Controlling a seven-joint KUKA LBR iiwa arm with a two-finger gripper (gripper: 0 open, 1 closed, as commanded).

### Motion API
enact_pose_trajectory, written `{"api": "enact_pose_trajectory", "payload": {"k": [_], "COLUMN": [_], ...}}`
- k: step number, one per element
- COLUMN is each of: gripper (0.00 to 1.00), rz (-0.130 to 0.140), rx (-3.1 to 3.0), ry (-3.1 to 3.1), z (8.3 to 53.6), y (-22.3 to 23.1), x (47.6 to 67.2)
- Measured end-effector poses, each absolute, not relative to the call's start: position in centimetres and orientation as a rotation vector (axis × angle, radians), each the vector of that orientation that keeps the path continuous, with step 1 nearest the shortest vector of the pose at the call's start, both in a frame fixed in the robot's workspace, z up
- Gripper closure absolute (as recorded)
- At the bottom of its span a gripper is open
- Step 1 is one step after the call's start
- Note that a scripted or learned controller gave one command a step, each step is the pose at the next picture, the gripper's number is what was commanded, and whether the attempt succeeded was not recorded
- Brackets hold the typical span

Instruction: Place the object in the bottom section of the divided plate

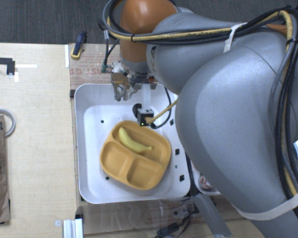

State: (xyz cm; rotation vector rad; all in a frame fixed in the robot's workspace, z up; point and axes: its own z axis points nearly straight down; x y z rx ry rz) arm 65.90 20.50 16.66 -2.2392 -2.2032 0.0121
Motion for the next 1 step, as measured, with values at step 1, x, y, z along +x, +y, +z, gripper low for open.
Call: {"api": "enact_pose_trajectory", "payload": {"k": [1], "gripper": [1.0], "rz": [0.012], "rx": [-2.633], "ry": [-1.714], "z": [9.17], "y": [22.75], "x": [65.85]}}
